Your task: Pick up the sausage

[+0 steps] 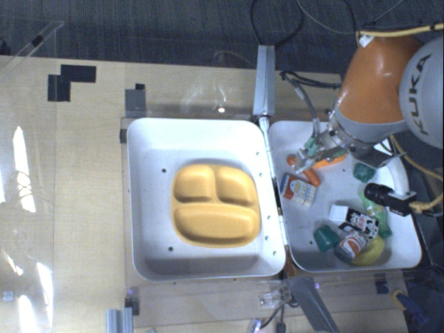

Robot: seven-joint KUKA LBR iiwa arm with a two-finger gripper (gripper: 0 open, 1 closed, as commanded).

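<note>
At the near end of the shallow white right bin [406, 259] you have a cluster of clutter: a yellow banana [371, 254], a small red and white can [352, 244] touching it, a dark green cup-shaped piece [325, 238] just to the camera's left of them, and a black and white printed packet [359, 220] just behind.

A little farther in lies a small white carton with red and blue print [299, 189], close to the wall that divides the two bins.

Just beyond the carton you will find the short reddish-orange sausage [312, 176]. It is stubby, with rounded ends, lies flat on the bin floor at a slant, and sits near the carton's far corner. A longer orange stick-shaped piece [331, 161] lies just behind it.

The two-finger gripper [314, 148] is directly behind the sausage, low over the far half of the same bin. It looks just apart from the sausage rather than around it. You cannot tell from this view whether the gripper is wide or narrow, since cables and greenish fittings crowd its tip.

Above it rises the grey arm with its orange band [378, 75].

Across the divider, the white left bin [142, 186] holds a yellow moulded plate with three compartments [215, 203].
</note>
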